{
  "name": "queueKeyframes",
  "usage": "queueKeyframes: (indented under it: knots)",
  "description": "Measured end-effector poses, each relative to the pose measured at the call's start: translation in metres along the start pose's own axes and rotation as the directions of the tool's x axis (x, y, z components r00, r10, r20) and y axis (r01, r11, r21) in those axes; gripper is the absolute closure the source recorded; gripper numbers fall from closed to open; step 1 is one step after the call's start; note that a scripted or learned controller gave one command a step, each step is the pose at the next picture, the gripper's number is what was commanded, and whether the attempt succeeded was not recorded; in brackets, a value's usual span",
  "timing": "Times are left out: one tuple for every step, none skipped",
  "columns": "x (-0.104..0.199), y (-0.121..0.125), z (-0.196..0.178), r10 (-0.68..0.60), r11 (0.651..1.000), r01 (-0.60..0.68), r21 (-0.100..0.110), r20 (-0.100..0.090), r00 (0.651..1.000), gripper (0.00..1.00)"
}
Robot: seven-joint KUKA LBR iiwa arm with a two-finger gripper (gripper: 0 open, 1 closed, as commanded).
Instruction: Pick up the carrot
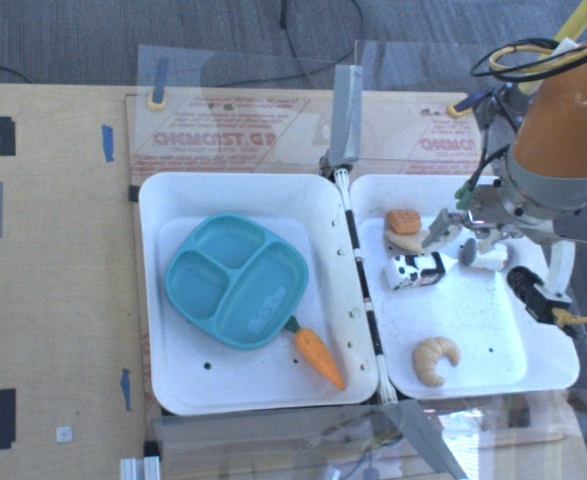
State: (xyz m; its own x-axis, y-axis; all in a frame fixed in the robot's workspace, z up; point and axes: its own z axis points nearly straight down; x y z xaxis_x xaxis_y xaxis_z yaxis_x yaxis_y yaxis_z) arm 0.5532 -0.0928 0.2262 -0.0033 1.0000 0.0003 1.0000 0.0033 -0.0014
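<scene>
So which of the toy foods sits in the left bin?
The carrot, orange, beside the teal plate. The croissant, biscuit and cow toy lie in the right bin.

Looking down on the bench, the carrot [318,356] lies in the left bin [163,218], orange body angled toward the bin's lower right corner with its green stub just touching the edge of a teal divided plate [237,280]. Over in the right bin [503,368], the gripper [455,234] hangs above the upper middle, well apart from the carrot, with the grey arm and its orange band [563,118] reaching in from the right. Beneath and around it sit a small biscuit-coloured piece [404,222], a black-and-white toy [415,269] just below that, and a croissant [435,358] nearer the front wall.
</scene>
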Motion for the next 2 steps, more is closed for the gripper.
queueKeyframes:
  knots:
    - [-0.007,-0.038,0.137,0.483,0.876,-0.483,-0.009,-0.007,0.876,0.00]
    - [-0.010,-0.038,0.126,0.488,0.873,-0.488,-0.013,-0.007,0.873,1.00]
